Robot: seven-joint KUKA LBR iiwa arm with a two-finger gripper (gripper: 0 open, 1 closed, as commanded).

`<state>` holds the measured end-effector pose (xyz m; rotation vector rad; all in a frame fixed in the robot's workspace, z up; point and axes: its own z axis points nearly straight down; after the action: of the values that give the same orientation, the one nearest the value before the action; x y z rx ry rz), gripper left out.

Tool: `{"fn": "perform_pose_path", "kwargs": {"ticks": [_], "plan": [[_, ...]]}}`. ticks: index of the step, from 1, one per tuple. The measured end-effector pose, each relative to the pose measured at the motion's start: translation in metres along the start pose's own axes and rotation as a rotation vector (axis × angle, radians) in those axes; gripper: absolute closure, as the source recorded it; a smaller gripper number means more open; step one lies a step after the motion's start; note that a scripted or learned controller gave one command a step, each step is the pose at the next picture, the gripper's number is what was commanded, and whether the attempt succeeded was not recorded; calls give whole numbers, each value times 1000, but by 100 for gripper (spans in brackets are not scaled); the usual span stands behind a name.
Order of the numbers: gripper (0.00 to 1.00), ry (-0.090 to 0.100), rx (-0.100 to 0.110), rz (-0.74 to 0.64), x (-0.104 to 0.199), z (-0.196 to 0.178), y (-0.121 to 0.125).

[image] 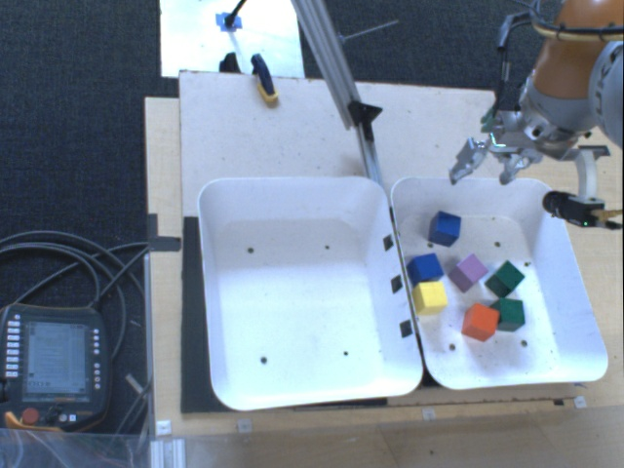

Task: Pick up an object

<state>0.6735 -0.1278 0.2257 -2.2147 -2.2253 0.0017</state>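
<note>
Right now I see a pale wooden bench on dark carpet, bearing two white bins. My gripper hovers above the right bin's far rim, jaws apart and holding nothing. In that bin lie a blue cube on the far side, then a second blue cube, a yellow cube, a purple cube, two green cubes and an orange cube, clustered near its left wall. The left bin offers open floor. A teach pendant sits at near left, partly cut off.

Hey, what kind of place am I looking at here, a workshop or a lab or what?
Most likely a robotics lab test bench: a robot arm hangs over two white bins, coloured blocks sit in the right one, and a teach pendant lies beside them.
</note>
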Motion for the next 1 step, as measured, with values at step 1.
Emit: {"fn": "perform_pose_path", "kwargs": {"ticks": [1], "plan": [[0,-2,-4,-1,0,-3,1]]}}
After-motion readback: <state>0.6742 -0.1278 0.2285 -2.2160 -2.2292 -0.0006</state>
